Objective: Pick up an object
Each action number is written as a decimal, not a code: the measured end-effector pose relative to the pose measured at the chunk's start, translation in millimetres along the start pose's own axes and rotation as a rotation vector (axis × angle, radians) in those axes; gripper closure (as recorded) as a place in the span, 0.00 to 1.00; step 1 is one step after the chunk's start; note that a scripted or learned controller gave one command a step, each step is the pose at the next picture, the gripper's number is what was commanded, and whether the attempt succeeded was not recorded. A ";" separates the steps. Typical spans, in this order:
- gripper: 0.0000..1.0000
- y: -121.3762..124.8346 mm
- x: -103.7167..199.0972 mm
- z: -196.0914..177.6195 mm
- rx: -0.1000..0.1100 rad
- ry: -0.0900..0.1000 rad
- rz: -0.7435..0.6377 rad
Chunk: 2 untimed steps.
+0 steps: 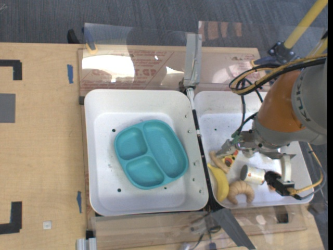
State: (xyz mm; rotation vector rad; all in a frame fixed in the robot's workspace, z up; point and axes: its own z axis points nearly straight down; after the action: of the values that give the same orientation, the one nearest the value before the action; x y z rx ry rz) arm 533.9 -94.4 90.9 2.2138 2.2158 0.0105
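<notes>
Two white bins sit on the tabletop (41, 139); in the right bin (218, 113) the claw (231, 149) hovers over a banana (219, 181), grip unclear.

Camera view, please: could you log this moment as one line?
arm over right bin | claw low near banana and croissant | grasp unclear | teal divided plate in left bin

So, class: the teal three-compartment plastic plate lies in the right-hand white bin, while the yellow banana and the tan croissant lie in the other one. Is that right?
Not quite. The camera view shows the teal three-compartment plastic plate in the left-hand white bin. The yellow banana and the tan croissant lie in the other one, the right-hand bin.
</notes>
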 end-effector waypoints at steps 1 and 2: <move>1.00 1.9 1.3 -11.0 -0.006 0.001 0.000; 0.00 1.8 0.8 -11.0 -0.006 0.000 0.000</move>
State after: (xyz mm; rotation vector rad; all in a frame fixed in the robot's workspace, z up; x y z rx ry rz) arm 535.6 -93.6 102.0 2.2114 2.2129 0.0172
